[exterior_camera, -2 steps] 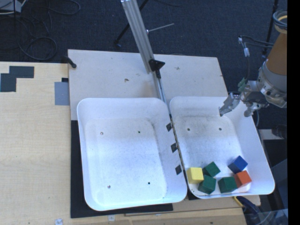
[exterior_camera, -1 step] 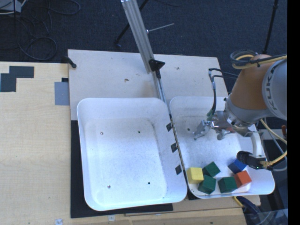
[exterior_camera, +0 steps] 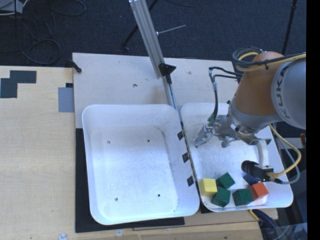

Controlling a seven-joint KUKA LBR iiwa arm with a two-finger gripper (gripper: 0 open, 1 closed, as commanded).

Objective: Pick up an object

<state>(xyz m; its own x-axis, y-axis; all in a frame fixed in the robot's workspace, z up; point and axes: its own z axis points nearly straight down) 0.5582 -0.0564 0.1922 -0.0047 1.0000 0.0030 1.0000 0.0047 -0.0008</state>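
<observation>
Several small blocks lie bunched at the near end of the right bin (exterior_camera: 200, 115): a yellow cube (exterior_camera: 208, 186), three green blocks (exterior_camera: 226, 180) (exterior_camera: 221, 197) (exterior_camera: 242, 197), an orange-red cube (exterior_camera: 259, 189) and a blue piece (exterior_camera: 249, 179) partly hidden behind the cube. My gripper (exterior_camera: 213, 137) hangs over the middle of the right bin, well behind the blocks. Its metal fingers (exterior_camera: 201, 138) are spread open and nothing sits between them.
The left bin (exterior_camera: 100, 129) lies beside the right one, with black clips (exterior_camera: 185, 157) along their shared wall. A slanted aluminium rail (exterior_camera: 150, 39) rises behind the bins. The arm's cables (exterior_camera: 280, 171) loop over the right bin's right rim.
</observation>
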